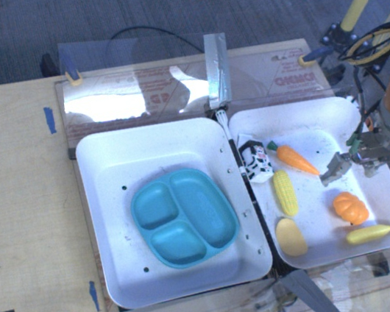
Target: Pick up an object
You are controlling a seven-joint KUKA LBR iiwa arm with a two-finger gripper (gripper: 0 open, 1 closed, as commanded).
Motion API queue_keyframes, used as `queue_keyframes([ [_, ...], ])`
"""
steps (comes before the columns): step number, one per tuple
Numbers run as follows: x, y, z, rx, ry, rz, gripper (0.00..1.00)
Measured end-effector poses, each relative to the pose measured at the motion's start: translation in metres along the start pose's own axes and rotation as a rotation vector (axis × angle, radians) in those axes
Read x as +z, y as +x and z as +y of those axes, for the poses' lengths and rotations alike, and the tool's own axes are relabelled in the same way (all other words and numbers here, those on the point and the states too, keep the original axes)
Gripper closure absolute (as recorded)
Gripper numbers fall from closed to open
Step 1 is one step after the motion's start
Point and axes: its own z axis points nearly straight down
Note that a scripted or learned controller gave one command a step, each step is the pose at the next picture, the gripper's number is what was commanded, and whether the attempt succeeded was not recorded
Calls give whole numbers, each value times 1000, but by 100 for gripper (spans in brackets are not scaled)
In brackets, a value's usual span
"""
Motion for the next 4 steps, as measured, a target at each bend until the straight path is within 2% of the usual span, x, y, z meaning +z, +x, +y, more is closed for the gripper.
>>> queue_keyframes([
  [1,90,-9,50,317,1,-1,0],
  [2,110,13,102,428,-6,-2,0],
  [3,110,48,158,602,14,-12,0],
  [4,46,-48,141,637,-11,-4,0],
])
